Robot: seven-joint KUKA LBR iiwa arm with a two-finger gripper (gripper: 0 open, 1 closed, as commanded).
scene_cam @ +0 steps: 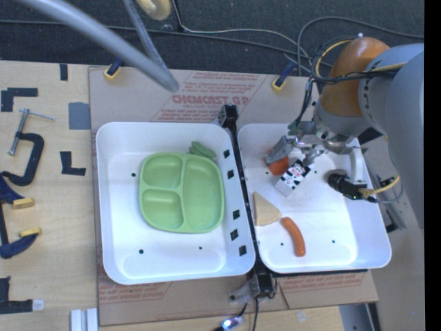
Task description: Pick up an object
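Lying in the lower middle of the right bin (372, 254), the sausage (293, 236) has its long axis running from upper left to lower right, its lower end pointing toward the bin's near rim. Just to its upper left rests a pale wedge of cheese (266, 210), its tip aimed toward the top of the frame and its broad side toward the sausage. Higher in the same bin, a black-and-white spotted block (292, 176) lies tilted on a diagonal, and a small orange-red piece (278, 165) sits just left of it.

The gripper (298, 150) hangs over the upper part of the right bin, directly above the spotted block and the orange-red piece; how far it is open cannot be told, nor whether it touches either of them.

The sausage lies well below the gripper in the frame, apart from it, with the spotted block between them.

In the left bin (110, 185) a green divided tray (182, 192) lies flat.
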